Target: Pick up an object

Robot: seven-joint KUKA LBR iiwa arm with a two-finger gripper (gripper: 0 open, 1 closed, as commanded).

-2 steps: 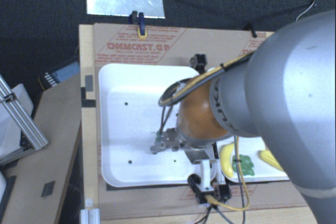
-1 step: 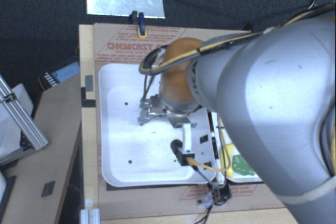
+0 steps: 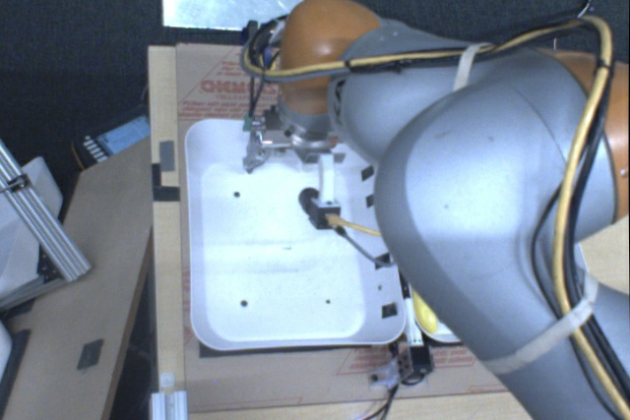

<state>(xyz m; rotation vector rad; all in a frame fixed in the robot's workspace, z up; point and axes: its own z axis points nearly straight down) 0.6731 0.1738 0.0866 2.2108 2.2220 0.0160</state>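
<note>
The tool (image 3: 258, 150) hangs at the far edge of the left bin (image 3: 202, 241); I cannot tell whether it is wide or narrow. The 1 candidate, a yellow object (image 3: 425, 314), lies well apart at near right, mostly hidden under the arm (image 3: 472, 211). A grasp here would likely catch nothing, or strike the bin's rim.

The arm (image 3: 492, 211) covers nearly all of the right bin (image 3: 440, 336), leaving a sliver at the lower middle of the frame. A yellow object (image 3: 425, 313) there is half hidden beneath it, its kind unclear. The right and bottom edges cut the arm off. Dark specks (image 3: 237, 195) in the left bin (image 3: 217, 310) are too small to identify.
</note>
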